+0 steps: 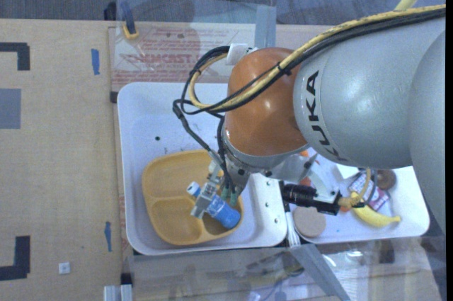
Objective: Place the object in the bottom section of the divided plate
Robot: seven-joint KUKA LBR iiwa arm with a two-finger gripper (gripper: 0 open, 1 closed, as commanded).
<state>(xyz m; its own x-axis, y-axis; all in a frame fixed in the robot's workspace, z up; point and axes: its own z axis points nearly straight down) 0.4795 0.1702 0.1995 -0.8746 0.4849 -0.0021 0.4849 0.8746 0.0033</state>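
Claw [211,197] is down over the yellow plate [159,179], low and toward its right side. Honestly can't tell if it's spread or pinched, since it's a jumble of pale and blue bits from this angle.

Biggest thing by far is the arm [368,101]: smooth, rounded grey metal with a glossy orange band [265,108] shaped like a dome. It covers the top right of the left bin [134,151] and most of the right bin [417,222]. The bench [56,151] is flat, pale wood grain.

Both bins are shallow white plastic with rounded corners, sitting rim to rim. The left one has bare white floor above the plate and left of the arm, so that's the open room. The plate is matte and roundish, with raised ridges splitting it into one big upper section and two smaller ones below. Its left rim sits near the bin's left wall and its lower rim near the front wall, so it's tight there.

In the right bin, a curved yellow banana [375,217] lies near the front, with a flat, round tan disc [309,223] to its left by the dividing rim.

Smallest is the blue thing [226,215], stubby and rounded. It's in the plate's lower right section near the rim, just beside the claw. Can't tell if they touch.
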